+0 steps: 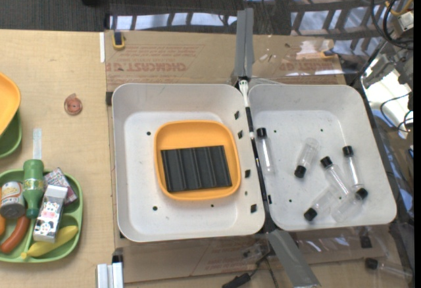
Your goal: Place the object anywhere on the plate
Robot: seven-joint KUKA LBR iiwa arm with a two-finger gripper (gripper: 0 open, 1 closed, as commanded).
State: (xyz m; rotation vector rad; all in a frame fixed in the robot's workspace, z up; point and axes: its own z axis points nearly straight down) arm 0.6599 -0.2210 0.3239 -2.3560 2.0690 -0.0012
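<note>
Several black-capped vials (pixel 335 178) lie at mixed angles in the right bin (pixel 368 116), on my arm's entry side, the orange plate (pixel 197 130) beyond them in the left bin (pixel 131 148); the gripper's state I cannot tell.

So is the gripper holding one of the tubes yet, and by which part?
Nothing shows as held. The clear tubes with black caps all lie loose in the right bin; the orange plate in the left bin carries a dark ribbed insert.
</note>
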